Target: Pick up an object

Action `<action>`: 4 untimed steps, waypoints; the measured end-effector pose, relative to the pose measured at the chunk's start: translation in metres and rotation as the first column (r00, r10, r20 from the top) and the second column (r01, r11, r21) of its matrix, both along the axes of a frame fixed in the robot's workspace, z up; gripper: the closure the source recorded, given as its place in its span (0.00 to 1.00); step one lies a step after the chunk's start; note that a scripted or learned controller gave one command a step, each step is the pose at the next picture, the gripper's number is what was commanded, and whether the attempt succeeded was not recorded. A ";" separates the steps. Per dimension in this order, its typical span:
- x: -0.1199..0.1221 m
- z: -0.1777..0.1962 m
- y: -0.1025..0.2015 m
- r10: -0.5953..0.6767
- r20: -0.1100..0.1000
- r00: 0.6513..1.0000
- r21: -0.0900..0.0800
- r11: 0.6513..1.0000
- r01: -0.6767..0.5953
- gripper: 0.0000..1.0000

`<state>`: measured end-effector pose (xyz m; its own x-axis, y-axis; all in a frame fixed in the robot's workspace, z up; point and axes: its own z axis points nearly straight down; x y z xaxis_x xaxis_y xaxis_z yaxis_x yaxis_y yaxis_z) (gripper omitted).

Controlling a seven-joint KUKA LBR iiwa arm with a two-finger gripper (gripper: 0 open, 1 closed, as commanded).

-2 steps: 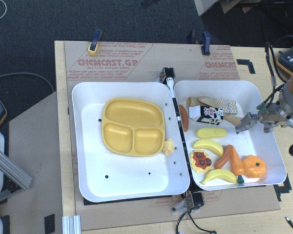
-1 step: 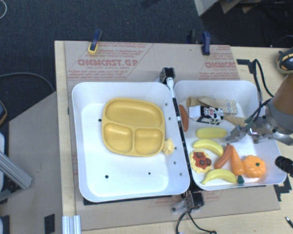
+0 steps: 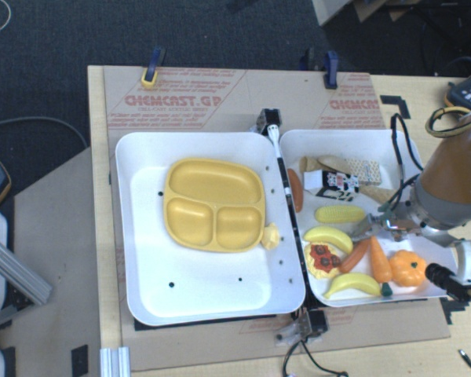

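1. Camera view, looking down at a slant: a brown cardboard-covered bench (image 3: 220, 93) carries two shallow white plastic bins side by side.
2. The left bin (image 3: 141, 289) holds a yellow plastic plate with three compartments (image 3: 214, 204), lying flat toward the bin's far half. A small pale yellow lump (image 3: 271, 236) sits touching the plate's near right corner.
3. The right bin (image 3: 353, 138) is crowded with toy food. A red-brown sausage shape (image 3: 296, 189) lies along its left wall. Toward the far side rest a black-and-white patterned carton (image 3: 339, 184) and a pale speckled block (image 3: 364, 170).
4. In the middle of the right bin lie a yellow corn cob (image 3: 339, 214) and, just nearer, a yellow plastic banana (image 3: 328, 236). Below them sits a pizza slice with red topping (image 3: 323, 259), with a second yellow banana (image 3: 355, 285) by the near wall.
5. An orange carrot (image 3: 379, 264) and a small orange pumpkin (image 3: 409, 269) lie close together at the near right of that bin.
6. The grey arm with its orange band (image 3: 451, 171) reaches in from the right. Its gripper (image 3: 374, 223) is low over the right bin, just beside the corn cob and above the carrot.
7. Whether the fingers are open or closed cannot be told, and nothing is seen between them.
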<state>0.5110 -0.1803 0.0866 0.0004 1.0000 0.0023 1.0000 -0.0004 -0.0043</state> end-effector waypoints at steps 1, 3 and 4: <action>0.001 0.013 -0.001 -0.001 0.005 1.000 -0.003 1.000 0.001 1.00; 0.010 0.111 0.003 0.002 0.009 1.000 -0.004 1.000 -0.002 1.00; 0.011 0.139 0.003 0.001 0.008 1.000 -0.004 1.000 -0.001 1.00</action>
<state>0.5217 -0.1771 0.2258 -0.0010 1.0000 -0.0019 1.0000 0.0010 0.0039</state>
